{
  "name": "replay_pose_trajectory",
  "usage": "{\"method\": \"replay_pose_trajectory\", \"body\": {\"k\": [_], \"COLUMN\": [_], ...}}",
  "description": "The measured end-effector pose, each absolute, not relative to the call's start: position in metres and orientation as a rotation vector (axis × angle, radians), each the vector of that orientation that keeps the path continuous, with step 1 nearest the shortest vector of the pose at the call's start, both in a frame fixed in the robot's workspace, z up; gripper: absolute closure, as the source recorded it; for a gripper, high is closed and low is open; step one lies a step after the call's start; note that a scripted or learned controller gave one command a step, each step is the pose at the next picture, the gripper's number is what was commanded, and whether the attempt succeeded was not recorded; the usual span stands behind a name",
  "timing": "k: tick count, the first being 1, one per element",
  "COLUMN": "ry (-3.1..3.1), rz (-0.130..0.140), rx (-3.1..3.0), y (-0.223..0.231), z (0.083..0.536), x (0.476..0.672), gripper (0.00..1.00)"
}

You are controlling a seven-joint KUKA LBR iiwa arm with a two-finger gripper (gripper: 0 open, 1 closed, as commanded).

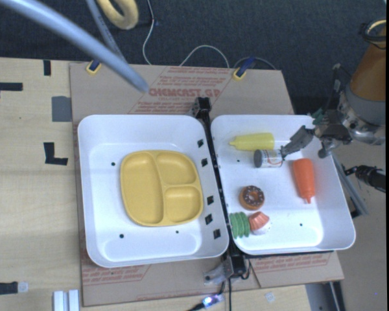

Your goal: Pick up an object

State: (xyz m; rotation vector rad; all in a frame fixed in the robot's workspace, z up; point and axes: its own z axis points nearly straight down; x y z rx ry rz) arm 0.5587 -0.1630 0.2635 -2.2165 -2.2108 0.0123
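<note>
Reaching in from the right edge of the frame, the grey arm (pixel 366 102) with its orange band sits over the upper right corner of the right bin (pixel 324 238). Gripper (pixel 309 142) hangs above the bin floor, fingers spread wide, nothing between them. One finger (pixel 294 142) points left toward a small grey can (pixel 267 159), tip just beside it; the other finger (pixel 329 145) is near the top of the orange carrot (pixel 303 179).

Right bin contents: yellow corn-like piece (pixel 253 141) upper middle, the can just below it, the carrot toward the right wall, a brown donut (pixel 251 197) at centre, a green ridged item (pixel 238 224) and a red-and-white piece (pixel 259 222) touching each other near the lower left corner.

Left bin (pixel 97 238) holds a yellow divided plate (pixel 161 188) at its centre, lying flat. Both bins sit on a cardboard sheet (pixel 175 89). Yellow looped object (pixel 115 2) at upper left of the frame, off the bench.
</note>
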Motion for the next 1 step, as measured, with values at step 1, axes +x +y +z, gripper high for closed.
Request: {"method": "replay_pose_trajectory", "body": {"k": [1], "ry": [-2.222], "rz": [0.002], "rx": [-2.219], "y": [-0.1625], "z": [0.2701], "x": [0.5609], "gripper": [0.0]}}
